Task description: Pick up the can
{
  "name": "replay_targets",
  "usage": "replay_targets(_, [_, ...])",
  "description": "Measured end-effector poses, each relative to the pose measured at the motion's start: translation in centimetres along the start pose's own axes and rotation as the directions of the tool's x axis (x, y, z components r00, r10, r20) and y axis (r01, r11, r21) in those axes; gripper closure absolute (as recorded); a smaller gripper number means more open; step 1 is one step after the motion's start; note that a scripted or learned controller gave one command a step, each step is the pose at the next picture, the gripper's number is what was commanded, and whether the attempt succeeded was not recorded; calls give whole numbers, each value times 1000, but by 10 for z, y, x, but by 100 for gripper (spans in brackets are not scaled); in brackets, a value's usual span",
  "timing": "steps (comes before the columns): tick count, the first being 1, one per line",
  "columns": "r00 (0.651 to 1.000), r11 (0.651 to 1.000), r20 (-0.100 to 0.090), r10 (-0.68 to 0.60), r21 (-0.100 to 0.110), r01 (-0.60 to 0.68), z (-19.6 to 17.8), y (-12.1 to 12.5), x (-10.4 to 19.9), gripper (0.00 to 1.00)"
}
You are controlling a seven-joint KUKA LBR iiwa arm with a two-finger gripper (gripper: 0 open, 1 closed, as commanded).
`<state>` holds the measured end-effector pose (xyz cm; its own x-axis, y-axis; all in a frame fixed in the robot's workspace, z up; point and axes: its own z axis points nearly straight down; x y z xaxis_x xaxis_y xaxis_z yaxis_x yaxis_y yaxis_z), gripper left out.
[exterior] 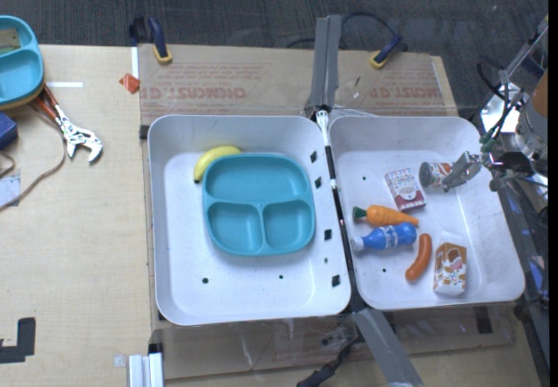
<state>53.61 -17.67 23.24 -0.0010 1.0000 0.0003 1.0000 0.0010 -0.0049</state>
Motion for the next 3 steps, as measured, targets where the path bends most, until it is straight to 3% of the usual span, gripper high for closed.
replay_targets(1, [1000, 1000, 2, -4, -3, 4, 70, 77, -39, 0])
replay_targets(2, [1000, 1000, -10, -27, -3, 27, 141, 80, -37, 0])
replay_targets(3, [1000, 1000, -7, -29, -6, 29, 130, 81, -37, 100])
